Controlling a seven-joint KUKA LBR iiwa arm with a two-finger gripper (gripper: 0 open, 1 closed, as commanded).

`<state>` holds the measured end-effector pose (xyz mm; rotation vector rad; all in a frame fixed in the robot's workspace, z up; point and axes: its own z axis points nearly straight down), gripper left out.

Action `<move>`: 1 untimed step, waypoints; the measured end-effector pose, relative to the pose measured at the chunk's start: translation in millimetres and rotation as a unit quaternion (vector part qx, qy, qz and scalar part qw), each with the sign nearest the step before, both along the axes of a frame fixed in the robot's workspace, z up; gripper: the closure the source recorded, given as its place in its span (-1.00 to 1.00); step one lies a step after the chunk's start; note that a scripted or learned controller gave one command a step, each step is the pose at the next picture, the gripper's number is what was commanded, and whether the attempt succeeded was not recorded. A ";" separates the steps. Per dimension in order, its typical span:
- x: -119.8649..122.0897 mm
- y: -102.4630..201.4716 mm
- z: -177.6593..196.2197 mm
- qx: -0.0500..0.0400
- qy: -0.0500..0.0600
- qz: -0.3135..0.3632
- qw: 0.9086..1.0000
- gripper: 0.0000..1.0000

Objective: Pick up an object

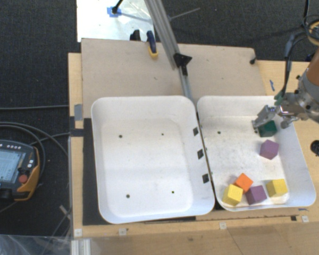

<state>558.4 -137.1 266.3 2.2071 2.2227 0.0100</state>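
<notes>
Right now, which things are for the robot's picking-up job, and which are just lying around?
For the job:
gripper, over the right bin
green block at the gripper
purple block
orange block
two yellow blocks
second purple block

Just lying about:
left bin
control pendant beside the bench
blue and yellow clamp

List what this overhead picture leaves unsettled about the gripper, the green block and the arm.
- Gripper: too small and blurred in the camera view to tell its finger state.
- Green block: partly covered by the gripper; held or merely lying in the right bin cannot be told.
- Arm: cut off by the picture's right edge.
</notes>
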 end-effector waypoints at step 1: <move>-40.8 -35.0 -179.0 0.001 0.007 -0.004 1.000 -1.00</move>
